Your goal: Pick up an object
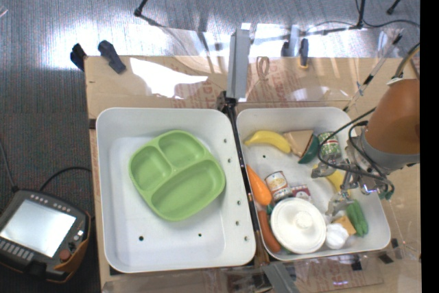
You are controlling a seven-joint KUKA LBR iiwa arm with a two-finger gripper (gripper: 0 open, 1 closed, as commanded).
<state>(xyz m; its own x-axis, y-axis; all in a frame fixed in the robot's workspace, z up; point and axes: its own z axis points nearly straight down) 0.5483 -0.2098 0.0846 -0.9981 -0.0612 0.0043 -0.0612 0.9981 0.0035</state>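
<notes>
Clutter fills the right bin (pixel 312 113), and the arm (pixel 396 121) reaches into it from the right, low over its right side. The jaws (pixel 341 197) hang close above the things there, near a yellow piece (pixel 336 179) and a green pepper-like object (pixel 357 217). Whether the jaws are released or clenched I cannot tell, because cables and metal parts of the wrist cover them from above; nothing is seen clearly between them.

The task names no special object, so any thing in this bin can serve. A banana (pixel 269 141) lies near the far wall, well apart from the jaws. An orange carrot (pixel 258 186) lies along the left wall, just beside a small can (pixel 277 182). A round white lid-like dish (pixel 298 224) sits in the near part and is touching several neighbours, perhaps also the small white ball (pixel 335 237) beside it.

The left bin (pixel 110 141) carries a green divided plate (pixel 178 175), which lies flat and alone. It is probably too broad for an easy grip, so the crowded bin is the more natural place to try. There the close packing is a risk: the jaws may push a neighbour or catch two things at once.
</notes>
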